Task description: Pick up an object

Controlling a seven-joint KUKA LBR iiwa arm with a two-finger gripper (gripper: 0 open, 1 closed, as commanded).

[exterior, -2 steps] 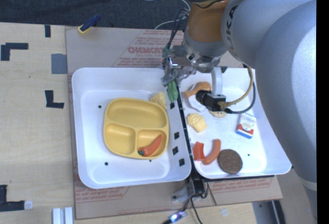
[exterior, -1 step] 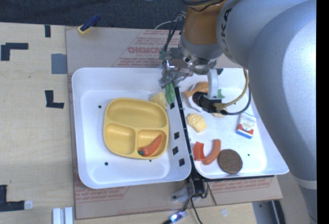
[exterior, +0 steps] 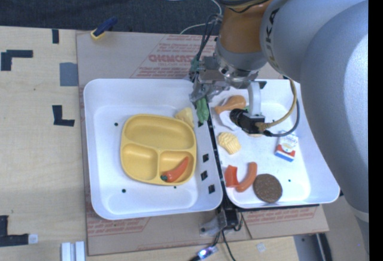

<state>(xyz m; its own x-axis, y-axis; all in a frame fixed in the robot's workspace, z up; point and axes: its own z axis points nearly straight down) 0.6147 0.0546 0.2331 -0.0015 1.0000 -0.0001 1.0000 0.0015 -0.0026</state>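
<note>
Two white bins (exterior: 102,134), arm (exterior: 311,44) angled down over their divider, end effector (exterior: 201,93) grip state indiscernible.

Toy foods scattered over two white bins.
Left bin: a yellow divided tray (exterior: 157,147) holds a red chili pepper (exterior: 176,170) in its 5 o'clock compartment. Right bin: corn cob (exterior: 229,142) at centre, sausage (exterior: 247,176) and brown cookie (exterior: 267,188) at 6 o'clock, small carton (exterior: 286,149) at 3 o'clock.

Red print on cardboard sheet (exterior: 157,56) behind left bin (exterior: 96,104): upside down, too blurred to read. No other legible text.
</note>
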